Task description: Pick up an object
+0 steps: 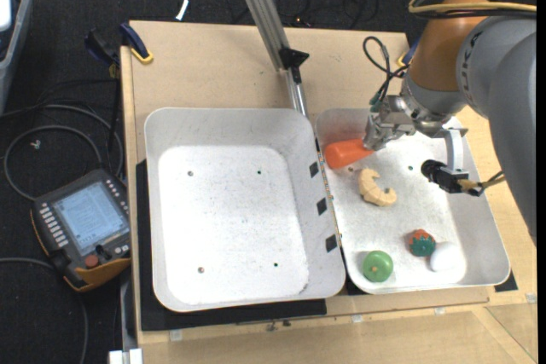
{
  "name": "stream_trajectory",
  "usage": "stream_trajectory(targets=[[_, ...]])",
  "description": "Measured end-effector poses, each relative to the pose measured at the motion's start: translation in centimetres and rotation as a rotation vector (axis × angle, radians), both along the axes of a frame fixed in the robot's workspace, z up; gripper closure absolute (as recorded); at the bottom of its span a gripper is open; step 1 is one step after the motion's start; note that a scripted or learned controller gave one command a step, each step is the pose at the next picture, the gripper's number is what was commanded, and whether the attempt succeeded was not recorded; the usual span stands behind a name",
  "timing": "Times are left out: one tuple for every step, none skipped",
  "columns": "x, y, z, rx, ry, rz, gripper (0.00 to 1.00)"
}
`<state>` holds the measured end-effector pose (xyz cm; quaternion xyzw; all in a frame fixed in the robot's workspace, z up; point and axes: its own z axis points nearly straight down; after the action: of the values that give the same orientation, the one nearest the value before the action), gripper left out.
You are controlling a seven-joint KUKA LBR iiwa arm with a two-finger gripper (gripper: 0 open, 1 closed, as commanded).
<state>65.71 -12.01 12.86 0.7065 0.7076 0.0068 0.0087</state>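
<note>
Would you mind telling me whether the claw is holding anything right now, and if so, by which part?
It cannot be told. The claw sits at the right end of the orange object in the right bin, but a grip isn't visible.

My gripper (372, 141) is down in the right bin (478, 217), right at the edge of the orange block (345, 153) by the bin's left wall. Can't tell if I've got it. A tan curved piece (376, 187) sits just below. Green ball (377, 266), a small red-green thing (421, 243) and a white ball (444, 257) sit near the front. Left bin (171, 132) is next door.
</note>
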Motion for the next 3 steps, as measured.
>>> stream_trajectory(targets=[[0.7, 0.0, 6.4, 0.001, 0.014, 0.001, 1.00], [0.8, 0.0, 7.5, 0.002, 0.019, 0.001, 1.00], [0.9, 6.0, 7.3, 0.005, 0.022, 0.006, 1.00]])
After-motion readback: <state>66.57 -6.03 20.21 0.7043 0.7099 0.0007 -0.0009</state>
